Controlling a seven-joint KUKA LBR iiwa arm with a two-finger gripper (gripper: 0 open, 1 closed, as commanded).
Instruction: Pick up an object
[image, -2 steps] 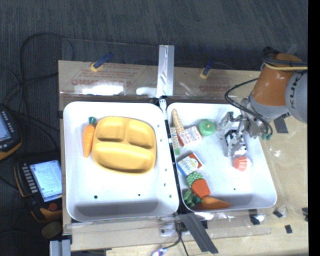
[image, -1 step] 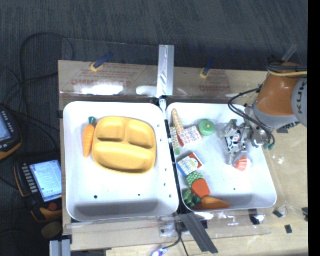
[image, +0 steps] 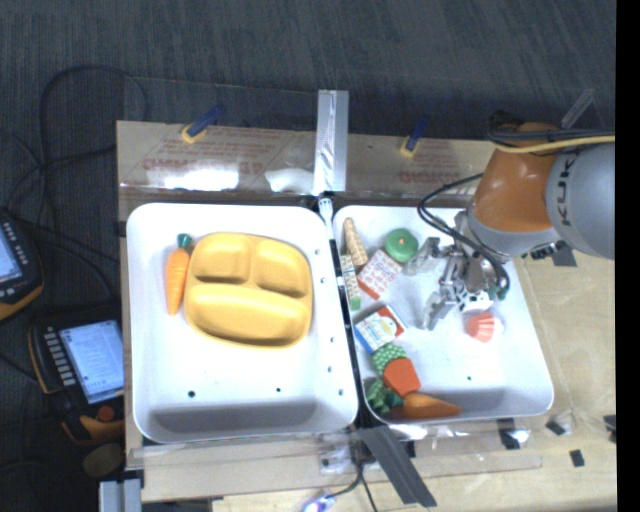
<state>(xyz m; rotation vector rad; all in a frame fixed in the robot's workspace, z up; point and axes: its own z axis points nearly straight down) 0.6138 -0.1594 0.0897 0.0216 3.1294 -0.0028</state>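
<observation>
My gripper (image: 452, 296) hangs low over the middle of the right bin (image: 520, 390), under the orange wrist band. It is open, and between its grey fingers (image: 437, 308) I see just the white bin floor. A small red and white toy (image: 481, 325) lies just to the right of the fingers, close to them. A green round fruit (image: 401, 242) and a red and white carton (image: 378, 273) lie to the gripper's left, apart from it.
Along the right bin's left wall lie a corn cob (image: 353, 240), a blue and white carton (image: 378, 327), a green broccoli (image: 386, 356), a red pepper (image: 401, 376) and a carrot (image: 430, 406). The left bin (image: 160, 400) holds a yellow divided tray (image: 248, 287) and another carrot (image: 177, 275).
</observation>
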